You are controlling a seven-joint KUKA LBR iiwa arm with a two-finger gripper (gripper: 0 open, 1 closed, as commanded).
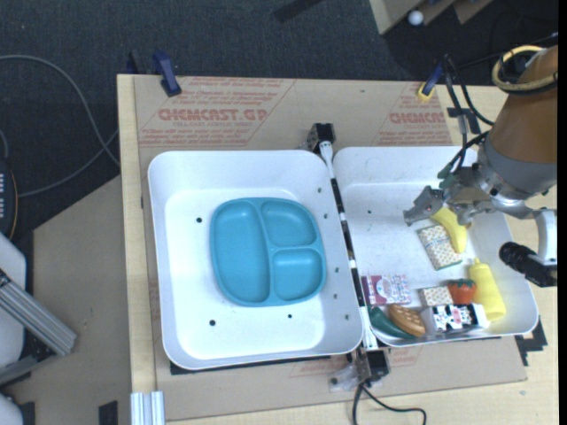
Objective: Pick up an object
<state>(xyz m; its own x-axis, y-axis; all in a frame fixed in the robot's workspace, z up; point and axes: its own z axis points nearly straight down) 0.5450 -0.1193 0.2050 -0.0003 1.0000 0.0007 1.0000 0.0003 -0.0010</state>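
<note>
You see the tool [440, 209], its state unclear, over the right bin [372, 171] on the brown bench [221, 113], dark carpet [71, 25] around.

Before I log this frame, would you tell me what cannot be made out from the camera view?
- Gripper: open or shut, and whether it touches the yellow item, cannot be told; the wrist covers it.
- Small carton: print too small to read.
- Green item: partly covered by the orange-brown piece.
- Arm: cut off at the right edge.
</note>
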